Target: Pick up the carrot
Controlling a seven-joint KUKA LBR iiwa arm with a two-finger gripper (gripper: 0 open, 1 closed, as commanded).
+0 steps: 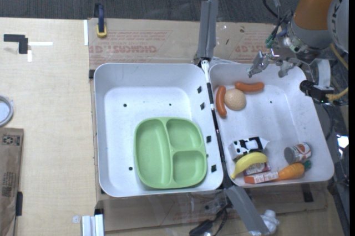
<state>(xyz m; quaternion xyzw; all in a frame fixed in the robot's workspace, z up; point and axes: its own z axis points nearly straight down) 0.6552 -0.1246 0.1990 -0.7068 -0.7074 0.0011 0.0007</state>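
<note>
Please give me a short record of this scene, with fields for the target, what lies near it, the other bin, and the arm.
target: orange carrot with green top, lying at the right bin's near edge
neighbours: small tin can just behind it, red flat box touching its tip, yellow banana
left bin: green three-compartment plastic tray
gripper: over the right bin's far rim, far from the carrot

Left bin (111, 118): green three-compartment plate (170, 152) lying toward its near side. Right bin (316, 118): two sausages, one (221, 101) lengthwise along the divider wall, the other (249, 86) crosswise near the far wall; pale egg-shaped ball (235, 99) between them, touching the first. Near side: black-and-white cow-patterned item (248, 145), banana (249, 162) just below it, red-and-white box (260, 177) under the banana's tip, small can (297, 152) on its side to the right. Yellow-and-blue clamp (100, 20) on the cardboard behind the bins.
</note>
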